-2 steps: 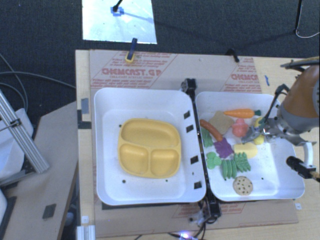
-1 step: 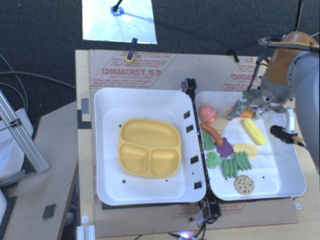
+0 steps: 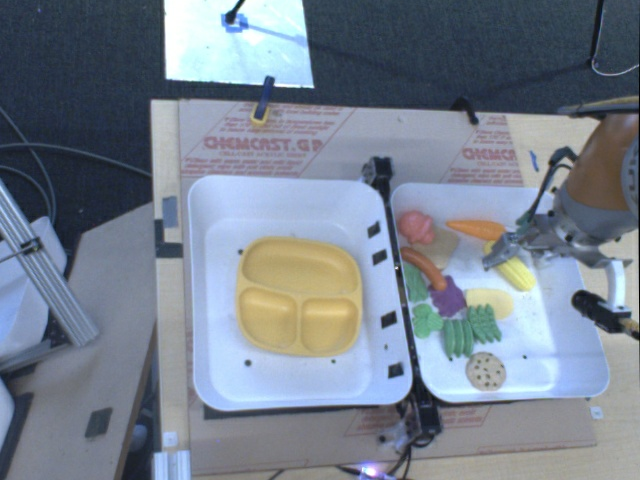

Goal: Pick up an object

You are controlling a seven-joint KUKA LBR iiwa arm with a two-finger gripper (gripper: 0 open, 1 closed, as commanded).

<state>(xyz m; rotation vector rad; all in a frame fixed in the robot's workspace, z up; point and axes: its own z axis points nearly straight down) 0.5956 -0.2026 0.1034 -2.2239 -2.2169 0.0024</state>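
Observation:
The right bin (image 3: 580, 368) holds several toy foods. A yellow corn cob (image 3: 516, 272) lies tilted near its far right. An orange carrot (image 3: 477, 229) and a pink piece (image 3: 417, 226) sit along the far side. A red sausage (image 3: 422, 265), purple grapes (image 3: 449, 296), a yellow slice (image 3: 491, 301), green beans (image 3: 470, 331), a green leafy piece (image 3: 428, 320) and a cookie (image 3: 486, 370) fill the middle and front. My gripper (image 3: 506, 247) is down at the upper left end of the corn cob, touching or just above it, right of the carrot's tip.
A yellow divided plate (image 3: 298, 295) lies in the left bin (image 3: 215, 368). A black hinge strip (image 3: 392, 268) runs between the bins. The arm (image 3: 600, 198) comes in over the right bin's far right corner. Part of it (image 3: 600, 313) hangs over the right rim.

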